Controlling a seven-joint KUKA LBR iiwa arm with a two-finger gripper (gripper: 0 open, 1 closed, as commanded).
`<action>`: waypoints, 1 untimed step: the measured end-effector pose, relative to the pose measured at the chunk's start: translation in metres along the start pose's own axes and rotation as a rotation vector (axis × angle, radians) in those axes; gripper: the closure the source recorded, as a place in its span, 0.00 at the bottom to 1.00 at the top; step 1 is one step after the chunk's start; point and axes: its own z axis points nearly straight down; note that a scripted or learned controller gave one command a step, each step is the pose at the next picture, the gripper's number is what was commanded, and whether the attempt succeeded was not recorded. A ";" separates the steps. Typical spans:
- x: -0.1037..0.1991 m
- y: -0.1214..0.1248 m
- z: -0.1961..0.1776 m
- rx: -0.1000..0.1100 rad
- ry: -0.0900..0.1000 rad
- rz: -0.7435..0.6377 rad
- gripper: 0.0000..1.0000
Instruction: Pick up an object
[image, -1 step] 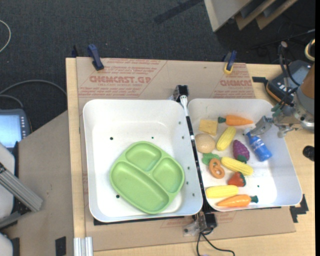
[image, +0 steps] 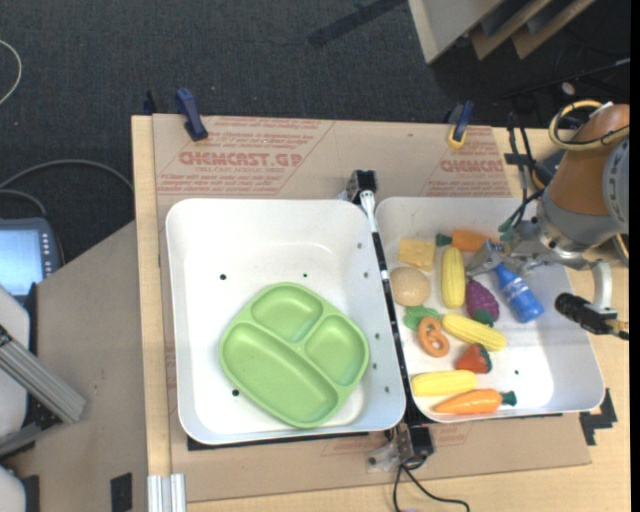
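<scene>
We are hovering our gripper (image: 497, 262) over the right bin (image: 560, 385), beside a blue bottle (image: 518, 295) lying among toy foods there; we cannot tell its state. A green tray (image: 292, 352) is sitting in the left bin (image: 200, 300).

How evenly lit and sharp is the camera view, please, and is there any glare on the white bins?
Camera view: soft, even light; the glossy white left bin shows mild sheen, not blown out; the green divided plastic plate casts a faint shadow; the toy food is sharp, the grey arm at the right edge slightly soft.
</scene>
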 end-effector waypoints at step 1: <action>-0.001 0.001 -0.018 -0.007 -0.003 0.000 1.00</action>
